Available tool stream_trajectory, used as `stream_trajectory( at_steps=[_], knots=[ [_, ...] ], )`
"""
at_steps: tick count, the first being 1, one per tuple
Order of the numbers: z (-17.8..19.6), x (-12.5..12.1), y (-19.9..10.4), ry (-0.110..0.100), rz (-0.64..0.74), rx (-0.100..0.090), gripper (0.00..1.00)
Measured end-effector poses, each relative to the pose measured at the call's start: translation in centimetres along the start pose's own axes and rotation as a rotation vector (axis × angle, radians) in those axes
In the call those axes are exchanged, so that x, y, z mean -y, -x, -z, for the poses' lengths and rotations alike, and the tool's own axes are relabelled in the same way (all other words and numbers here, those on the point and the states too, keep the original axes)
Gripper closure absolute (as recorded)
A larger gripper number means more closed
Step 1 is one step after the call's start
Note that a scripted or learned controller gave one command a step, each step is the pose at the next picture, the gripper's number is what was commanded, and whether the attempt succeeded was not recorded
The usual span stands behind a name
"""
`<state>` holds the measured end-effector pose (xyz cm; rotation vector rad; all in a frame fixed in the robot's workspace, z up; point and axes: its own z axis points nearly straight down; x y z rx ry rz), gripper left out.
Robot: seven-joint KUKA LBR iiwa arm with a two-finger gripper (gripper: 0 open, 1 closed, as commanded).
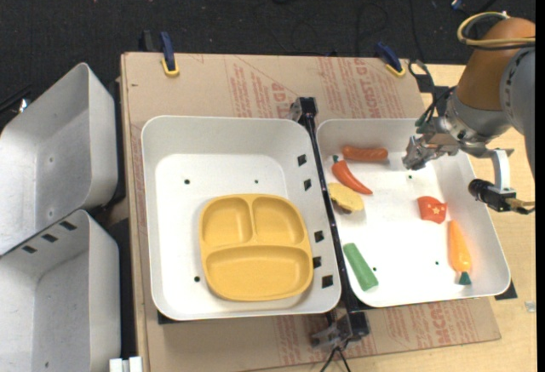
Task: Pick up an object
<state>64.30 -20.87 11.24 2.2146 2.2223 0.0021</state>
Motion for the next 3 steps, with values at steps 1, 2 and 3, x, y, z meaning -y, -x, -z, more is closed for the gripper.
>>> stream_trajectory(
  at_steps=[1, 2, 3],
  knots=[
    [4.8, 0.2, -0.8, 0.002, -0.001, 0.000, 1.00],
    [11.0, -0.7, -1.0, 0.003, 0.000, 0.000, 1.00],
    [17.4, -0.9, -0.8, 0.004, -0.001, 0.001, 1.00]
  ],
)
